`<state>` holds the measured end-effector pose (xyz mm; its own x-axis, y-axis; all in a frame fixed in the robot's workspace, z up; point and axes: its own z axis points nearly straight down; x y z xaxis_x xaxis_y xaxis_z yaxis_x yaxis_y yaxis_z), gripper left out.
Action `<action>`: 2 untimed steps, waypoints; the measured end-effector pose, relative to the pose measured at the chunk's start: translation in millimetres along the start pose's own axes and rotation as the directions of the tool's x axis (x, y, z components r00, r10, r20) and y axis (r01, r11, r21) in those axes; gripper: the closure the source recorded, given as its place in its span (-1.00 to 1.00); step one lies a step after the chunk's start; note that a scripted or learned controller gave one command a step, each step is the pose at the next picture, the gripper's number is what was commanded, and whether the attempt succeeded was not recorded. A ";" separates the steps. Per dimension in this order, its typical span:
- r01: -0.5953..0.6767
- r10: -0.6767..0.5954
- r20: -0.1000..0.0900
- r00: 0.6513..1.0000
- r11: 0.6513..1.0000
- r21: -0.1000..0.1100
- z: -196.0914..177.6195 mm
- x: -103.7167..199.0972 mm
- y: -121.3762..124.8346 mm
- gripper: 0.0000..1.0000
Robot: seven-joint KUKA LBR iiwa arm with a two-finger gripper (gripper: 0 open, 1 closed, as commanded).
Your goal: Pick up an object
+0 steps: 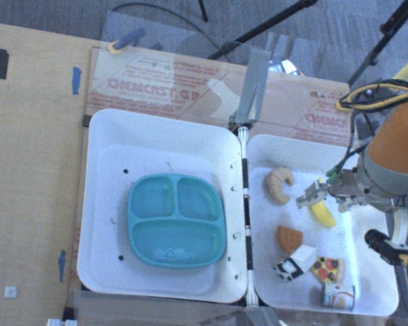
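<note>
- Over the right bin (389,296), toward its far right part, my gripper (323,201) hangs with its fingers spread, and nothing sits between them.
- Just beneath my fingertips lies a yellow banana (323,213), touching or nearly touching them; I cannot tell which.
- That banana looks like a small toy: light, stiff, smooth-skinned and likely slippery, so I would close across its narrow middle, not its tapered ends.
- Left of it, a tan croissant (279,185) lies near the bin's left wall; its curved, bumpy body should give better purchase across the thickest part.
- Nearer, an orange wedge (289,239), a black-and-white toy (288,269), a pizza slice (327,270) and a small can (339,296) are clustered close, so a grasp there risks nudging neighbours.
- Across in the left bin (102,181), a teal divided plate (177,220) lies flat; it looks rigid and too wide for my fingers except at its rim.
</note>
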<state>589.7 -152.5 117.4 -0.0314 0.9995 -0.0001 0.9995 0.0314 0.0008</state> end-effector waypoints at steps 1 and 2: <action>0.030 -0.030 0.001 1.000 1.000 -0.002 31.6 -16.1 10.8 -1.00; 0.027 -0.027 0.001 1.000 1.000 -0.008 19.8 -16.7 12.2 1.00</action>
<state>602.4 -168.7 97.6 -0.0588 0.9983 -0.0013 0.9982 0.0588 0.0084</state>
